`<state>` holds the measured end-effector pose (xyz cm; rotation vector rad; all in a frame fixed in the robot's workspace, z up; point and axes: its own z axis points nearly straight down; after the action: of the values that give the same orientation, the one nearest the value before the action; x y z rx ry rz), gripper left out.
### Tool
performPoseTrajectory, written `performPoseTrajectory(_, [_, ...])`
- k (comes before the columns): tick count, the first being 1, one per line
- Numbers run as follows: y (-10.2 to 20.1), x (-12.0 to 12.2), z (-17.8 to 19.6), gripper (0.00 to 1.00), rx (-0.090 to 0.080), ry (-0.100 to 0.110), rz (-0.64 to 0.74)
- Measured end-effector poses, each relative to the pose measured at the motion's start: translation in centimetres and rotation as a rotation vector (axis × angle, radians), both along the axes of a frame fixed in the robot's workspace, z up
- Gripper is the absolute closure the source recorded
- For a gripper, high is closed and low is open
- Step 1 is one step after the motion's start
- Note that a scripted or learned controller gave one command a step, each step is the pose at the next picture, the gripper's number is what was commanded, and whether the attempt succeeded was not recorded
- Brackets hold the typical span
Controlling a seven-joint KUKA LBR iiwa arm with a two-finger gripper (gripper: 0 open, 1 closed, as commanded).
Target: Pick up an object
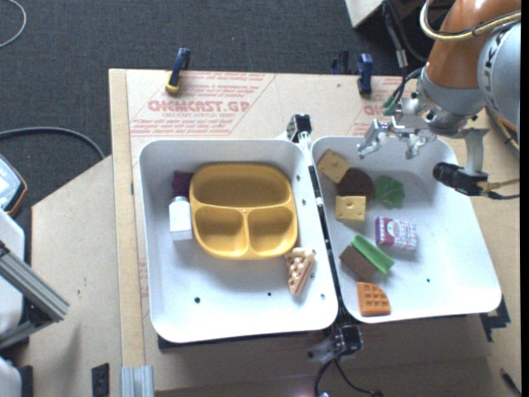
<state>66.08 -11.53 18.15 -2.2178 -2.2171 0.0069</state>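
The gripper [395, 141] is hanging over the far edge of the right bin [463, 255], its two fingers standing apart with nothing between them. The arm [471, 48] is reaching in from behind and to the right of it. Just below and left of the gripper, a tan cheese wedge [333, 165] is lying beside a dark brown round piece [356, 182]. A green leafy piece [389, 191] is sitting directly below the gripper. Further below, a yellow cheese block [350, 208], a pink carton [396, 233], a green-and-brown bar [364, 257] and a waffle [374, 298] are lying apart. Well to the left, the left bin [165, 296] is holding a yellow divided tray [243, 210], a white bottle [180, 218] and a pizza slice [300, 270].
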Motion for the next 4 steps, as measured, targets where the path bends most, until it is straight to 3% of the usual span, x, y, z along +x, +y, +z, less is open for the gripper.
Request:
performPoseTrajectory(2, [0.6, -0.7, -9.7, 0.0, 0.001, -0.006, 0.0])
performPoseTrajectory(3, [0.5, -0.4, -8.1, 1.0, -0.002, -0.015, 0.0])
performPoseTrajectory(4, [0.5, -0.1, -1.6, 1.0, -0.003, -0.016, 0.001])
